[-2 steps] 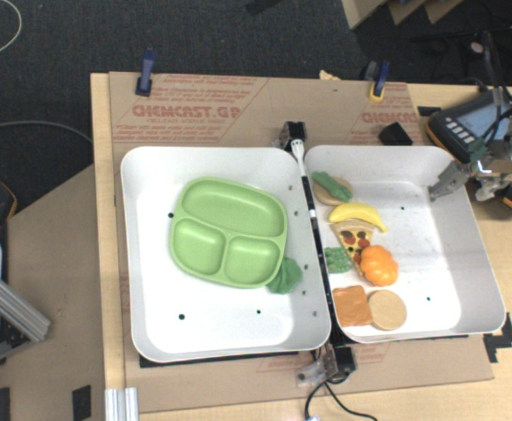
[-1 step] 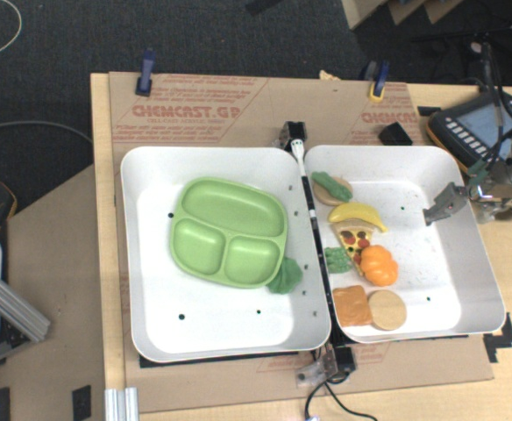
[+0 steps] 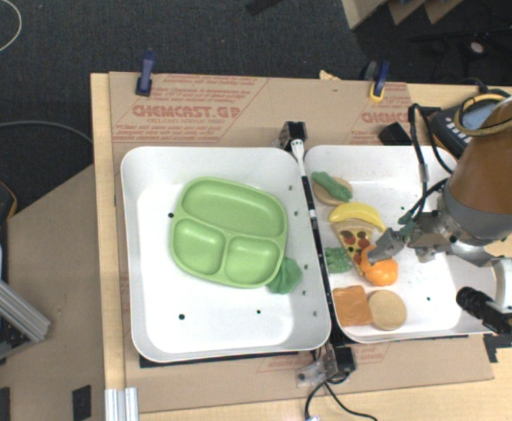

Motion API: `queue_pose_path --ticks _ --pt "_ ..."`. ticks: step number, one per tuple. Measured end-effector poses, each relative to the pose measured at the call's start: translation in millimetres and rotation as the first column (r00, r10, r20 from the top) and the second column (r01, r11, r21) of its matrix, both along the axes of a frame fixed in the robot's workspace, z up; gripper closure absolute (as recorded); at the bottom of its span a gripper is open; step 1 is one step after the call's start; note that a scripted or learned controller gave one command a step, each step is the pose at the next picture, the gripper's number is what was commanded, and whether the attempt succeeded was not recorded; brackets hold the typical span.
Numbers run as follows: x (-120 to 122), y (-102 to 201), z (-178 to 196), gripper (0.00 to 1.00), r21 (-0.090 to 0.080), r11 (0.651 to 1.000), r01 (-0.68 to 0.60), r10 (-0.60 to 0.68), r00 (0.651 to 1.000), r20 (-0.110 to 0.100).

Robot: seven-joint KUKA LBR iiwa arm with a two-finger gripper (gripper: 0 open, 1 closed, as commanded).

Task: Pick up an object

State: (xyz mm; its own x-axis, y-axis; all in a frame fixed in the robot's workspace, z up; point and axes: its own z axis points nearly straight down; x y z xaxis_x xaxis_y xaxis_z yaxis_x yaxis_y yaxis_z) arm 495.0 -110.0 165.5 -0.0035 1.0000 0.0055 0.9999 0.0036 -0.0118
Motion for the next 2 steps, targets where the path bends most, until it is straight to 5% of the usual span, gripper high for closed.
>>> queue_pose_path --ticks 1,2 --pt "-16.0 19.8 -79.3 0.00 -0.001 1.000 0.003 -0.003 1.000 0.001" --pt "-12.9 17.9 -64.1 1.00 -0.006 1.000 0.005 -0.005 1.000 0.013"
